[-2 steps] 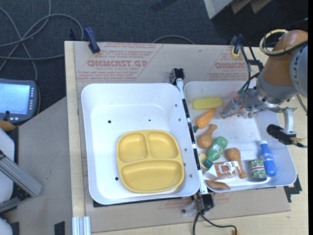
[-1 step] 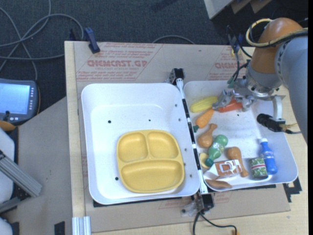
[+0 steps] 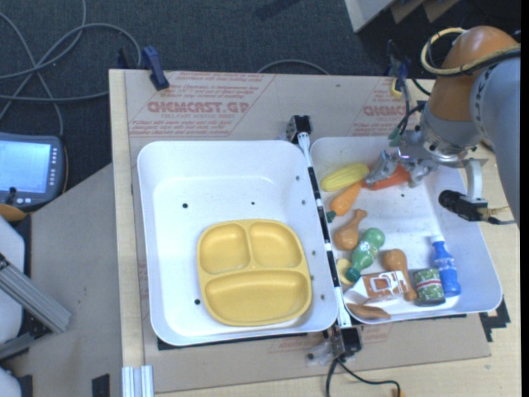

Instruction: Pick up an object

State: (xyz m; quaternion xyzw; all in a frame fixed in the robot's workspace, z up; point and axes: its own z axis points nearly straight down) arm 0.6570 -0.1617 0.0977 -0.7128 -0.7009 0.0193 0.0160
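Lying nearest in the right bin [image 3: 488,292] are a small can [image 3: 428,287], a blue bottle [image 3: 444,266] and a flat packet [image 3: 385,285], with a toy drumstick [image 3: 350,228] and a yellow corn cob [image 3: 345,175] further back. Beyond them the gripper [image 3: 395,169] is low in the bin, its fingers closed on an orange carrot [image 3: 387,180]. The left bin [image 3: 165,188] holds a yellow divided plate [image 3: 253,270]. Both bins rest on the bench [image 3: 207,106].

Glossy white plastic bins [image 3: 165,222], matt yellow plastic tray [image 3: 252,271], smooth wooden bench [image 3: 207,106]
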